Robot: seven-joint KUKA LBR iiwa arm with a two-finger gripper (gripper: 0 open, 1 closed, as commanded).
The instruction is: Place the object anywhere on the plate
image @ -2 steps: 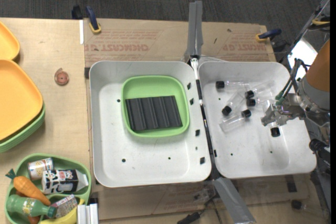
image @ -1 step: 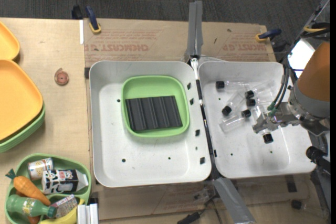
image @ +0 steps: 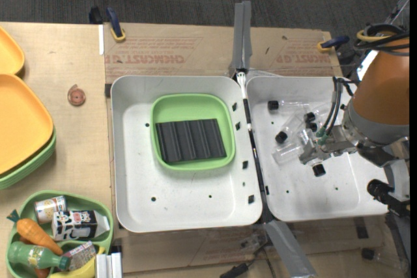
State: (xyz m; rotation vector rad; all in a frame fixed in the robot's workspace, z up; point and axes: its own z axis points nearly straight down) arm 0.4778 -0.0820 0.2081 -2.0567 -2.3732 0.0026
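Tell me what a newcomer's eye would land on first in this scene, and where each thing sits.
The square light-green plate in the middle of the left white bin stands out most, with a dark ribbed rectangular slab lying flat on it. At the right, the grey arm's orange band hangs over the right white bin, where its gripper sits low among small black pieces. At the far left, stacked orange plates rest on the wooden bench.
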